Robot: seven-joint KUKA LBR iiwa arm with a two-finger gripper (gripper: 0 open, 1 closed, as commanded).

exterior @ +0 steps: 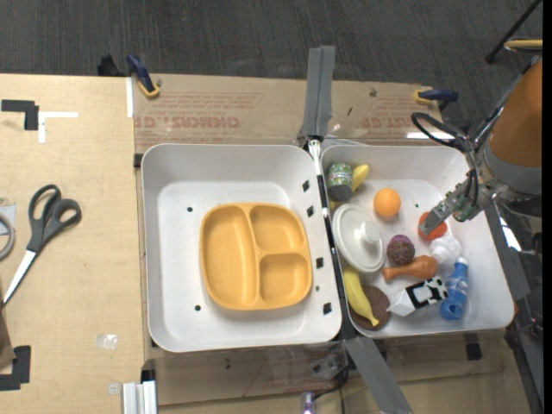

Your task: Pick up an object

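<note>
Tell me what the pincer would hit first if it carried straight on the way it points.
Probably the small red object just beyond the pincer tip in the right white bin; past it lies the round purple ball. Depth is unclear from this slanted view.

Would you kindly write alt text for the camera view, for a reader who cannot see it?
A grey robot arm's gripper hovers at the right bin, beside a red object among an orange ball, white lid, banana and blue bottle. The left bin holds a yellow divided plate; scissors lie on the bench.
</note>
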